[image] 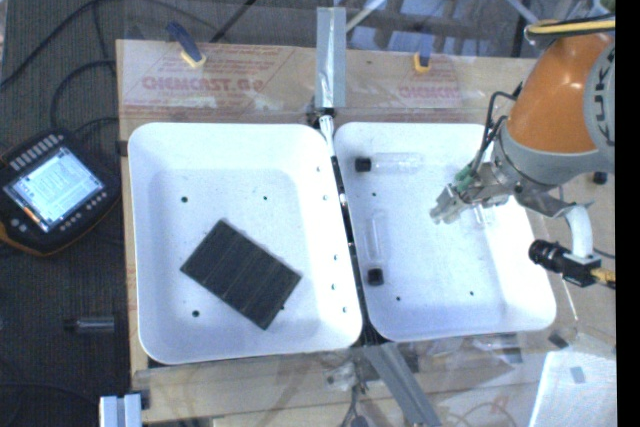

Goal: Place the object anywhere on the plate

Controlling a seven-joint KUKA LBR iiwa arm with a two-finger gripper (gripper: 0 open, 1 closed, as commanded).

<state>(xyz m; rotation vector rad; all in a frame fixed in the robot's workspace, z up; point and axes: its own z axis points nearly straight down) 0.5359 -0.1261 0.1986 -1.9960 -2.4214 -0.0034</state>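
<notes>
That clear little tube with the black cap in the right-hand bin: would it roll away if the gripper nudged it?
Probably. The clear tube looks round and lies on its side on the smooth floor of the right bin, so a sideways nudge would likely roll it. It seems light, and its glossy surface could slip between fingers. The black cap might slow rolling slightly.

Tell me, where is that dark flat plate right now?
The dark plate lies flat in the left bin, toward its lower middle and turned at an angle. The gripper is over the right bin, well away from it.
</notes>
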